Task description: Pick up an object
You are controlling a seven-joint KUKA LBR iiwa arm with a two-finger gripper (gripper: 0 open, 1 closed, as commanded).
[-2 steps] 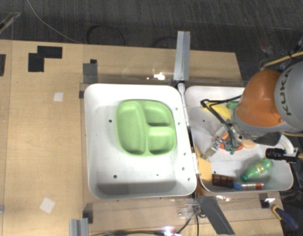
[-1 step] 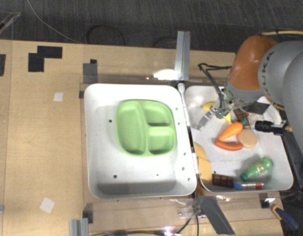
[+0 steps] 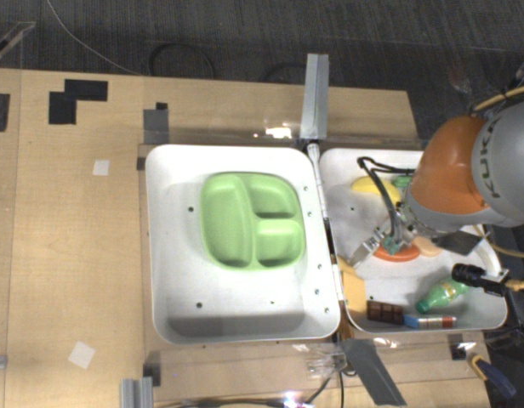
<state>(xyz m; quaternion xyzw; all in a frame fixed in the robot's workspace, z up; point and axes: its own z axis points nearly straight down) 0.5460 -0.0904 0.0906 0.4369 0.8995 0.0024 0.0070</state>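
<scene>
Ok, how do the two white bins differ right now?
The left bin holds one large thing, a green divided tray, lying flat near its middle. The right bin holds several small things: a green bottle, a brown bar, a yellow item. The gripper hangs over the right bin, not the left bin. Both are shallow and white.

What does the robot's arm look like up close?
The arm is chunky, rounded and grey, with a big shiny orange band above the wrist. Black cables loop beside it, and dark lettering marks the grey shell.
</scene>
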